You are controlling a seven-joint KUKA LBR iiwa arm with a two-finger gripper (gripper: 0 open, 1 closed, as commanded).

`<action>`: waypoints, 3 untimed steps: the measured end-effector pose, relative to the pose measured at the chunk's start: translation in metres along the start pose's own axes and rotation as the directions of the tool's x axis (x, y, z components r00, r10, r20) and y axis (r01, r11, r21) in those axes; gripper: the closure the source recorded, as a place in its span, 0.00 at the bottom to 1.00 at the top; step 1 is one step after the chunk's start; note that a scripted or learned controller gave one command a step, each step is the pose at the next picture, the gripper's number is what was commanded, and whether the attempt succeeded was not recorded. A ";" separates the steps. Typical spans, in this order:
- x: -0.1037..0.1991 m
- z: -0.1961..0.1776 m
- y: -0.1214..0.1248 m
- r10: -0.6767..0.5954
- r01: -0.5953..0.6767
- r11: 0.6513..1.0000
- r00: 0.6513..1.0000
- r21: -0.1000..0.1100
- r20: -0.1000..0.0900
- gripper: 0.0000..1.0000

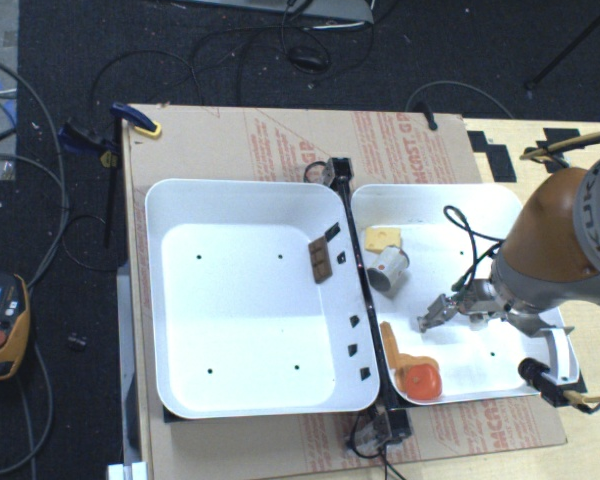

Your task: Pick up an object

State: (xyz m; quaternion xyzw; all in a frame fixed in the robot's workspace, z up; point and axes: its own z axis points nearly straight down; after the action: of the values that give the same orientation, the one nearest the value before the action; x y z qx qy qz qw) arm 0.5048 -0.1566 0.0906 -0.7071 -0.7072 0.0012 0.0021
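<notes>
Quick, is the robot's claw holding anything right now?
Tool: over the right bin, holding nothing; open or closed cannot be told.

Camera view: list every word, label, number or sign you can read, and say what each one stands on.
Red printed lettering on the cardboard sheet under the bins, behind them: upside down and too blurred to read.
Red printed lettering on the same sheet's front edge, near the right bin: too blurred to read.
Handheld pendant at the left edge: its screen is too small to read.

A: How many bins? B: Two white bins (pixel 180 208); side by side.
A: And loose things in them? B: One brown block (pixel 320 261); one yellow sponge (pixel 383 238); one grey cup (pixel 388 267); one orange scoop-like toy (pixel 416 373).
</notes>
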 end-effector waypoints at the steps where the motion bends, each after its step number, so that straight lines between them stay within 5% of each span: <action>1: 0.000 -0.013 0.001 0.000 0.000 1.000 1.000 -0.005 0.001 1.00; 3: 0.002 -0.133 0.013 0.000 0.000 1.000 1.000 -0.010 0.002 1.00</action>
State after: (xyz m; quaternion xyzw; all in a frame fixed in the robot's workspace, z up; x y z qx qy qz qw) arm 0.5180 -0.1549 0.2238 -0.7069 -0.7073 -0.0015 -0.0023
